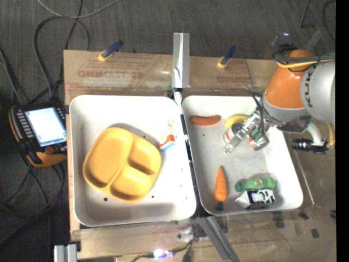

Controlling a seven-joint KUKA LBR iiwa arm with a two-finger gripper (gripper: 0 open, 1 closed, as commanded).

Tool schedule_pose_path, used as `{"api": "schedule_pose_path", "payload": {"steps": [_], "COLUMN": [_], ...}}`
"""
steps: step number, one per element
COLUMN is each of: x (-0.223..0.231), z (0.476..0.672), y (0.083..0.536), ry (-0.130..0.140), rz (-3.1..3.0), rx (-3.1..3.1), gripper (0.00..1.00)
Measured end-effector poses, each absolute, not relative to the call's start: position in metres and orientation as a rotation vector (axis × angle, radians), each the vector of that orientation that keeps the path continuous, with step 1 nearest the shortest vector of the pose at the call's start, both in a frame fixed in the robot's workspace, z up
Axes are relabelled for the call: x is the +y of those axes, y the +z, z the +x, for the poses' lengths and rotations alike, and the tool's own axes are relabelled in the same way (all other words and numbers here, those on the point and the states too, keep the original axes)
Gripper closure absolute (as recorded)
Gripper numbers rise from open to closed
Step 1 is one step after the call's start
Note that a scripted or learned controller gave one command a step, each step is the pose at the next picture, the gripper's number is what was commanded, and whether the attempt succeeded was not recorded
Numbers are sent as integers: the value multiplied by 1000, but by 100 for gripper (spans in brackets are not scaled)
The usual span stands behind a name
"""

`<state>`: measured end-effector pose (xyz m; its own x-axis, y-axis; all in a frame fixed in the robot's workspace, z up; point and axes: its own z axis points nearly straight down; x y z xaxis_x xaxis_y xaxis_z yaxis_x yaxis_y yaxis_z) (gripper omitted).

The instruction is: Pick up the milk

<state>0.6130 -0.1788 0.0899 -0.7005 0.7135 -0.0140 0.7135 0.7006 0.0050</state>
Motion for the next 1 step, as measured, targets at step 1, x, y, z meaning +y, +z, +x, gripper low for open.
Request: {"api": "schedule_pose_path", "payload": {"steps": [1], "x": [-199], "z": [658], "y": [94], "ry": [-3], "rz": [1300], "rx": [2908], "gripper": [0]}}
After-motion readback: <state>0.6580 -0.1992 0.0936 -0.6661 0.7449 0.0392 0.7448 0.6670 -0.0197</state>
